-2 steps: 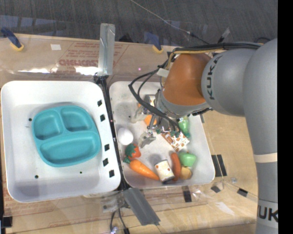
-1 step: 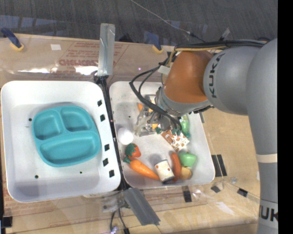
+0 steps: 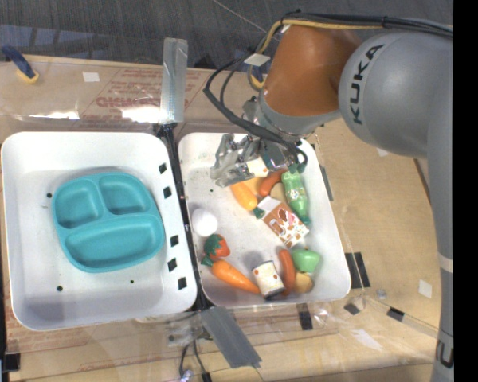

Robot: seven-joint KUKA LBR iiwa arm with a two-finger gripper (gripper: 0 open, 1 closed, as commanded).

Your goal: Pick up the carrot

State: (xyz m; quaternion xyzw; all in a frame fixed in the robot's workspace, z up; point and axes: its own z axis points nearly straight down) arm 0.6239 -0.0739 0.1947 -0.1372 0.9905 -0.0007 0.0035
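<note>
The carrot [image 3: 231,275] is orange with a green leafy top and lies slantwise near the front left of the right bin [image 3: 193,183]. My gripper [image 3: 233,172] hangs low over the back part of that bin, far from the carrot and just above an orange wedge [image 3: 244,195]. The big orange-banded wrist covers much of the gripper from above. I see nothing held in it.
Around the gripper lie a green bottle [image 3: 296,196], a patterned box [image 3: 285,223] and a white ball [image 3: 205,224]. Near the carrot are a small carton [image 3: 267,278], a red sausage-like piece [image 3: 287,267] and a green pepper [image 3: 306,259]. The left bin [image 3: 32,293] holds a teal divided plate [image 3: 107,221].
</note>
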